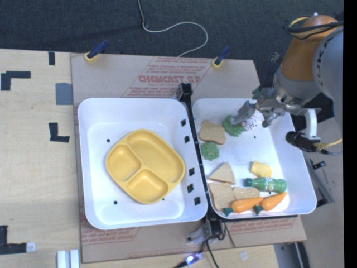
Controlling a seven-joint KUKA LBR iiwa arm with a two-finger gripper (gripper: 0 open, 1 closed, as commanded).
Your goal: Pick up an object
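My gripper (255,118) hangs low over the back of the right bin (290,161), and its two fingers look spread apart and open. A leafy green toy piece (234,127) lies just beside the left fingertip (243,115), not between the fingers. A round bread slice (212,132) and a green broccoli piece (210,151) rest to the left of it. Closer to the front of the bin are a sandwich wedge (223,173), a yellow cheese block (260,169), a green bottle (266,184), toast slices (221,193) and two carrots (245,205).
The left bin (95,121) holds a yellow divided plate (145,165). A black divider (192,149) runs between the bins. The arm's orange band (304,49) and grey wrist rise at the right. A white cable (167,27) lies on the dark surface behind.
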